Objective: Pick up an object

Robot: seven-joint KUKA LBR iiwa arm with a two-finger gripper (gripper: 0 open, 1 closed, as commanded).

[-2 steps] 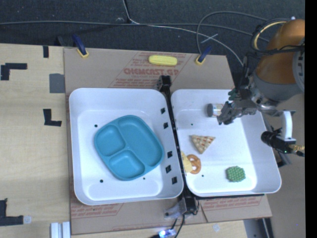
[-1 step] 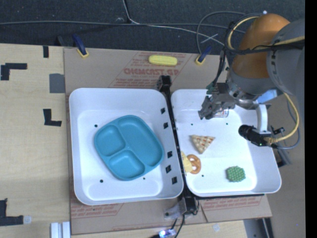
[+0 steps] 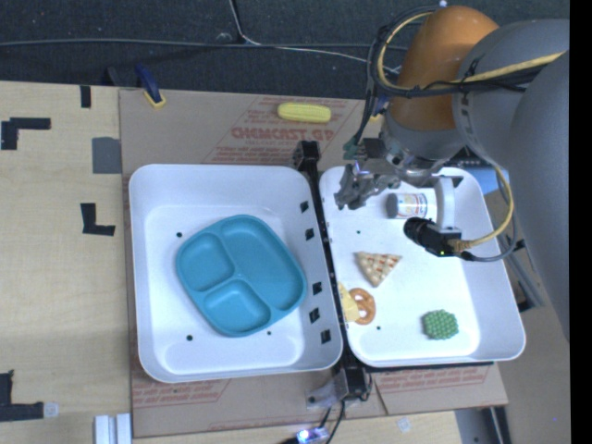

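My gripper [image 3: 356,191] hangs over the far left corner of the right bin [image 3: 499,289], above bare white floor. A small white bottle with a dark label [image 3: 411,204] lies on its side just to the gripper's right, partly under the wrist. Nearer the front lie a triangular waffle piece [image 3: 377,266], a pretzel [image 3: 357,305] against the bin's left wall, and a green bumpy ball [image 3: 440,324]. I see nothing held in the gripper.
The left bin [image 3: 153,248] holds a blue divided plate [image 3: 240,274]. A yellow banana-shaped item [image 3: 303,112] lies on the cardboard behind the bins. A black clip divider [image 3: 314,220] runs between the bins. The arm and its cables [image 3: 472,239] cover the right bin's far right part.
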